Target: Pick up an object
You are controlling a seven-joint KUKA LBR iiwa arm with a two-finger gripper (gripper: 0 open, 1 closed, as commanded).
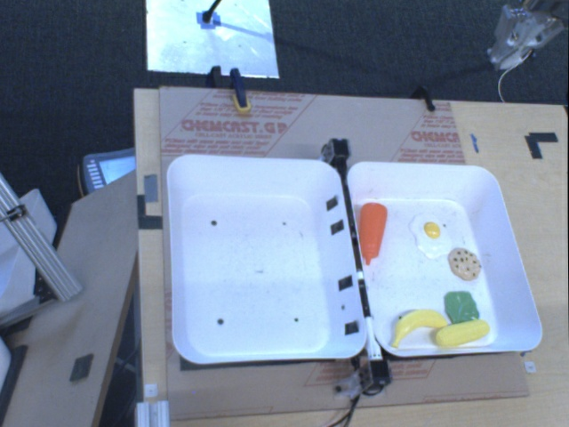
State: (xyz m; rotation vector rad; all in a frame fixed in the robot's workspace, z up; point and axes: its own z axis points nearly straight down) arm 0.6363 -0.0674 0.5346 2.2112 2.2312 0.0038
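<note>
Your gripper [523,32] hangs at the top right corner, well above and apart from both bins, and you cannot tell how its jaws stand. In the right bin [511,238] on your desk [293,118] lie a carrot [372,229] by the left wall, a fried egg [430,235], a cookie [463,263], a green piece [460,305], a banana [416,323] and a yellow piece [462,333]. The left bin [178,265] sits just beside it.
</note>
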